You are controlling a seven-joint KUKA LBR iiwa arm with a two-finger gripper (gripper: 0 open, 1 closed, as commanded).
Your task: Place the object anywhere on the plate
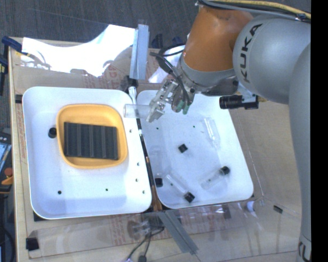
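A yellow plate with a dark ribbed insert lies in the left bin. Several clear vials with black caps lie in the right bin, among them one at the right and one near the front. A small black piece sits mid-bin. My gripper hangs over the right bin's back-left corner. A clear vial lies level beside it, across the rim between the bins. Whether that vial is held I cannot tell.
A small black piece rests in the left bin beside the plate. More black-capped pieces lie near the right bin's front edge. A grey upright bar stands behind the bins, and the arm's orange band looms over the back right.
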